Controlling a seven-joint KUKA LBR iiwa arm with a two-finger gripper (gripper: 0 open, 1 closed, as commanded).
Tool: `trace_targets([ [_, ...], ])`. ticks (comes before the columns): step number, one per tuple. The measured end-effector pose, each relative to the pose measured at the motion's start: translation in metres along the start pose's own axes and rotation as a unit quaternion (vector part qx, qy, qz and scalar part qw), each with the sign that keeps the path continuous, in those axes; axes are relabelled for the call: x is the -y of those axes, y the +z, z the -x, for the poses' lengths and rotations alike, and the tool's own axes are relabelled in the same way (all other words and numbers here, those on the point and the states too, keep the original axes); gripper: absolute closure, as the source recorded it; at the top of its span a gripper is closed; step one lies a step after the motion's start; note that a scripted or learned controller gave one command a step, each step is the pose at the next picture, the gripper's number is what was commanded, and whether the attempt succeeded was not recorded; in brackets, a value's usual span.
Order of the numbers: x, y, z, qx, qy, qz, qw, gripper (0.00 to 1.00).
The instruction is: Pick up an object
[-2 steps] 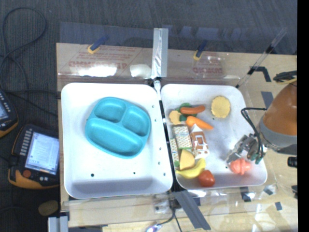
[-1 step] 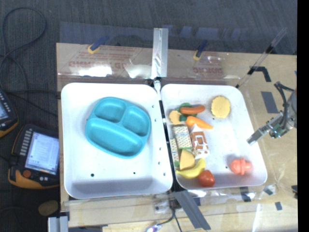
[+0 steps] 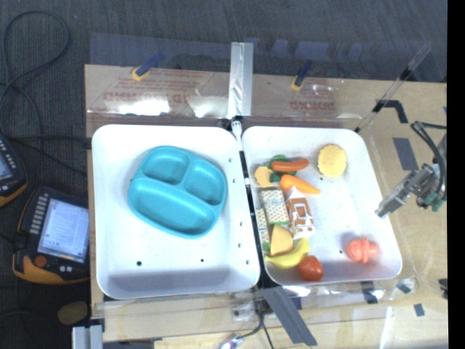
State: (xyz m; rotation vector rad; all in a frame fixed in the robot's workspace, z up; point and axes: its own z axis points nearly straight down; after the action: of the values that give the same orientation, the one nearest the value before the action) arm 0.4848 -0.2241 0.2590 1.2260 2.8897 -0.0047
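Gripper (image 3: 390, 205) hangs at right bin's (image 3: 378, 167) outer rim, angled inward.

Two white bins (image 3: 109, 195). Left bin: turquoise divided plate (image 3: 178, 190). Right bin: pale yellow round piece (image 3: 332, 160); two orange carrots (image 3: 299, 185), one green-topped; yellow banana (image 3: 285, 256); red tomato (image 3: 310, 268); salmon-red lobed piece (image 3: 361, 250); white-and-orange printed carton (image 3: 300, 217); cream speckled cracker blocks (image 3: 273, 206).

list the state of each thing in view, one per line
tool: at the right bin's right rim, nothing seen in it
blue divided plate: flat in left bin, nothing on it
carrots: lying in right bin
yellow round toy: apart, far corner
banana: lying at near edge
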Motion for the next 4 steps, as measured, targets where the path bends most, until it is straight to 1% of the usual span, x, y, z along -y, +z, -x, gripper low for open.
trace_targets([
  [1,-0.001,-0.027,0.0,0.0,-0.212,0.001,0.9772,1.0],
  [2,-0.001,0.043,-0.001,-0.001,-0.266,0.001,0.964,1.0],
  [3,-0.001,0.013,0.0,0.0,-0.386,0.002,0.9226,1.0],
  [4,-0.016,-0.003,0.013,0.001,-0.606,0.003,0.7953,1.0],
])
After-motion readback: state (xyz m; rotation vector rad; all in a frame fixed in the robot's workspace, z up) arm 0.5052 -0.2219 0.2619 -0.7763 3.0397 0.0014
